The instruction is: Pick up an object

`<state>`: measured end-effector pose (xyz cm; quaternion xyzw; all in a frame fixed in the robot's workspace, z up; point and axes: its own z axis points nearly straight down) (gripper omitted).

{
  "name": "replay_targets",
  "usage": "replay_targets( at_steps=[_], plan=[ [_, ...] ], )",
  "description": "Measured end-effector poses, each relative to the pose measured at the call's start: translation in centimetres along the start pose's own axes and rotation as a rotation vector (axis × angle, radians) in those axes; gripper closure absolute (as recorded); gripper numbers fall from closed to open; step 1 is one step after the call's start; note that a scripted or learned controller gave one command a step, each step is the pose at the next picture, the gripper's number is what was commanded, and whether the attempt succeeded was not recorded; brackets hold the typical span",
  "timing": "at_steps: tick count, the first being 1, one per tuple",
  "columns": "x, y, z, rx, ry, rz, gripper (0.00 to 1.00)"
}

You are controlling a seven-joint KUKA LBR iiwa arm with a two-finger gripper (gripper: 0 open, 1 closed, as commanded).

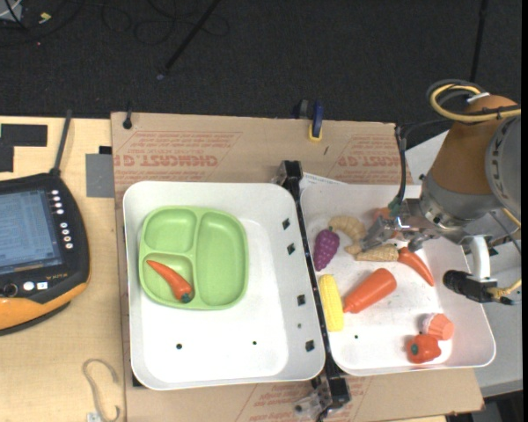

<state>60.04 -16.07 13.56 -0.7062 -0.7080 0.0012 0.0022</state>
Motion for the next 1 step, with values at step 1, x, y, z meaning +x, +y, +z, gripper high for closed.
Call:
replay_targets(
  at_steps=[1],
  plan=[
    [0.36,0.16,4.83,-0.003,0.0,-0.001,0.0]
  ],
)
